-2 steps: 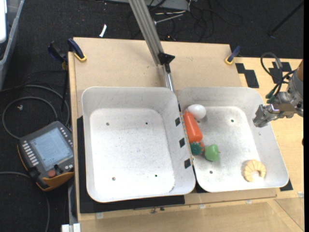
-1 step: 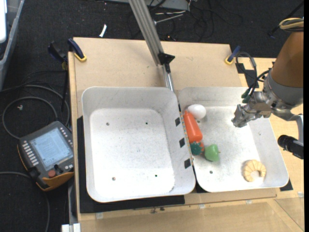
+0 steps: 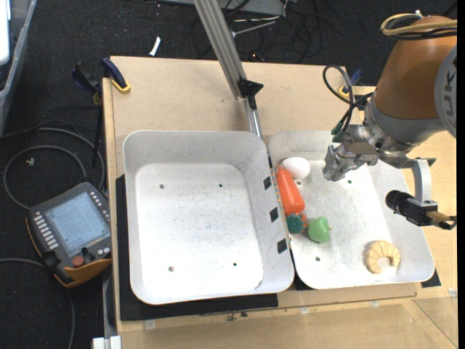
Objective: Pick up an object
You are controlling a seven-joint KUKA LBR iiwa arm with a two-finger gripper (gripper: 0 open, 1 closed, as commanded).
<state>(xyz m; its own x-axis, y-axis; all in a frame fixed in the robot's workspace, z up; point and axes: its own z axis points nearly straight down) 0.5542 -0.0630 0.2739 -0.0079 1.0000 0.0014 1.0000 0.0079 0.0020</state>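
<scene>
Hovering above the right bin (image 3: 407, 264) beside the white egg (image 3: 296, 167), your tool (image 3: 336, 167) hid its grip, so I couldn't tell.

Hidden or unclear, for your record:

- Arm (image 3: 421, 71): the picture's right and top edges cut it off, so you see just the orange-banded section and the wrist.
- Gripper (image 3: 336, 167): seen from above over the right bin (image 3: 407, 267); its body covers the jaws, so you cannot tell how they stand.
- Dark teal piece (image 3: 295, 224): wedged between the orange object (image 3: 289, 192) and the green object (image 3: 318, 229); too small for you to identify.
- Clear container (image 3: 14, 27): cut by the left edge.
- Worktop (image 3: 182, 93): its right side runs under the arm, and its front edge leaves the picture at the bottom.
</scene>
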